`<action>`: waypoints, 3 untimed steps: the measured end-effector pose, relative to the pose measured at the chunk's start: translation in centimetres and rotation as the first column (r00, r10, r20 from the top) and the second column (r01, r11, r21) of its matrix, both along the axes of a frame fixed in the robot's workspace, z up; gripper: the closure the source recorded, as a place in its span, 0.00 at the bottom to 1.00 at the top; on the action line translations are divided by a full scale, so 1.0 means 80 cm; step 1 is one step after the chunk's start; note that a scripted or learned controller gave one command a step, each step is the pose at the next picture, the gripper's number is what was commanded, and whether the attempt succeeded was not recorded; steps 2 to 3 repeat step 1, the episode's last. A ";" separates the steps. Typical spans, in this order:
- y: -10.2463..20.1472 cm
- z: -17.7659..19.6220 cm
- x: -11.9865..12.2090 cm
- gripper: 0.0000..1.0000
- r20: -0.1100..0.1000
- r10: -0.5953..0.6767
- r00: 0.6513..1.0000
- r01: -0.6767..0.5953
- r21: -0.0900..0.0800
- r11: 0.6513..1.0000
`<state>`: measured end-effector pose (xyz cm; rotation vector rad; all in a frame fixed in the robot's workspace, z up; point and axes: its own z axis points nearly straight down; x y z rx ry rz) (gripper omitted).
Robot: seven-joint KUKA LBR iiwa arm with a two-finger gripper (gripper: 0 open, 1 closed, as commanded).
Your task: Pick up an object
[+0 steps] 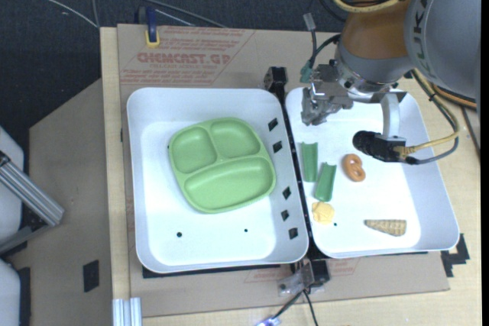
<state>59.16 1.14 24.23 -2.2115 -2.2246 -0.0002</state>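
Two shallow white bins sit side by side under me, the left bin (221,234) and the right bin (416,191), on a cardboard sheet (183,57) printed in red. I take the orange-brown ring (352,168), a pretzel-like loop lying flat in the right bin, as my mark.

My pincer (315,112) hangs up-view and to the view's left of the ring, over the far corner of the right bin, close to the wall shared with the other bin. From this angle I cannot tell whether it is apart or together, nor whether it touches the bin floor.

Things I could pick:
- One green stick (309,162) lies to the view's left of the ring, directly below my pincer in the view.
- A second green stick (326,181) lies between that stick and the ring, slightly tilted, the two sticks just beside each other.
- One yellow lump (323,212) rests down-view and left of the ring, just past the second stick's lower end.
- One beige ridged wedge (386,226) lies down-view and right of the ring, apart from everything else.
- One green divided plate (221,164) lies well to the left of the ring, alone in the left bin.
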 end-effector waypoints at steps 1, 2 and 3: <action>0.068 -0.022 -0.023 1.00 -0.002 0.000 1.000 0.000 -0.001 1.000; 0.068 -0.022 -0.023 1.00 -0.002 0.000 1.000 0.000 -0.001 1.000; 0.068 -0.022 -0.023 1.00 -0.002 0.000 1.000 0.000 -0.001 1.000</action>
